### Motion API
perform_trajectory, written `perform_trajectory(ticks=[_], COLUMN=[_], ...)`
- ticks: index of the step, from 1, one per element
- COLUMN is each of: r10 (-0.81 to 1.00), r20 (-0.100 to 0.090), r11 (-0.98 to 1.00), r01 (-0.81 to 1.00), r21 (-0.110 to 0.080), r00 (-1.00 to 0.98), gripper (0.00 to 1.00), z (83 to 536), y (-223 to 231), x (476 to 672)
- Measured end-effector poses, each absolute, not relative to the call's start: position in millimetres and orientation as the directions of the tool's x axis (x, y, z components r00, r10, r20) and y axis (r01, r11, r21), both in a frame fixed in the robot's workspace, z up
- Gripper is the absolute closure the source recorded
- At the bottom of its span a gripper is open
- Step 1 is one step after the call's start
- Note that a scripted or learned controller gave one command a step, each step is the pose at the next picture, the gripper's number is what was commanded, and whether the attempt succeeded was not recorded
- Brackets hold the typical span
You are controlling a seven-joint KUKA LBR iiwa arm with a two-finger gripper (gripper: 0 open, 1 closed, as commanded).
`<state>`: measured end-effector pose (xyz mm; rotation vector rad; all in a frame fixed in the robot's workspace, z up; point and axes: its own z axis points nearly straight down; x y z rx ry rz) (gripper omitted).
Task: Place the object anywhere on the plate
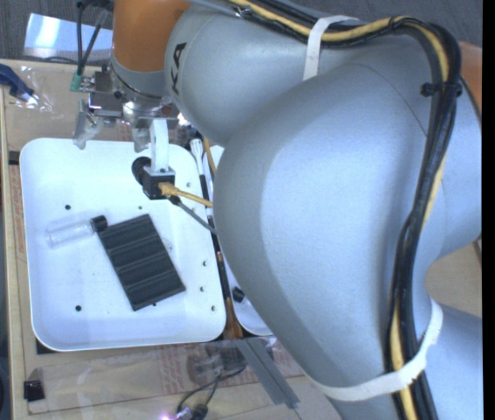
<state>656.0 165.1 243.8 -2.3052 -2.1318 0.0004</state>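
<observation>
The black ribbed slab (142, 261) lies flat in the white bin (81, 322), with the clear vial (71, 231) just beside its far-left corner. Beyond them, the gripper (90, 125) hangs over the bin's far rim; how wide it stands cannot be told.

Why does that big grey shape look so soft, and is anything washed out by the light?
Camera view: the grey arm seems close to the lens, so it looks slightly soft and hides most of the right bin. Camera view: the left bin has a bright, nearly washed-out floor, so the clear vial barely stands out, while the dark ribbed plate reads crisply.
</observation>
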Motion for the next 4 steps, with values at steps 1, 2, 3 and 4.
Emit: perform_trajectory(ticks=[1,2,3,4], r10=[0.916,0.907,0.908,0.903], r20=[-0.005,-0.007,-0.002,-0.001], r11=[-0.402,-0.421,-0.419,-0.431], r01=[0.915,0.907,0.908,0.903], r21=[-0.008,-0.007,-0.004,-0.003], r00=[0.402,0.421,0.419,0.431], gripper=[0.00,0.00,0.00,0.00], z=[221,127,191,243], y=[216,217,192,164], x=[607.0,521.4,510.6,503.0])
